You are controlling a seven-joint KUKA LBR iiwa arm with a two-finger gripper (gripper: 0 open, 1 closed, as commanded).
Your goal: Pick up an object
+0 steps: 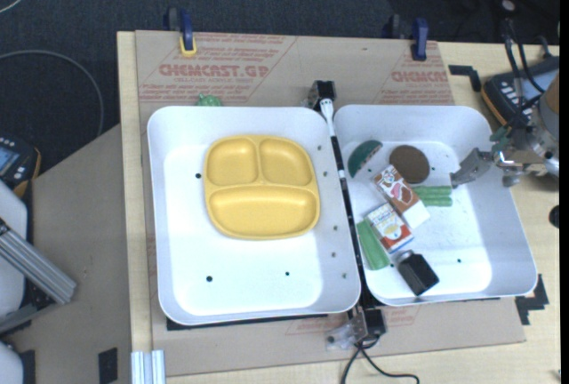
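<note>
The grey two-finger gripper [469, 169] hung at right of frame, fingers apart and empty, beside the green plastic stick [434, 196] (crowded by cartons); a grab could snag neighbours.

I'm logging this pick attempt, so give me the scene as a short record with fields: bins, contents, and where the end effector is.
left bin: holds a yellow divided plate
right bin: holds a brown round object, a dark green piece, two small cartons, a green stick, a black block
end effector: over the right bin's right side, nothing seen between its fingers
bench: cardboard-covered, clamped at the far edge
</note>
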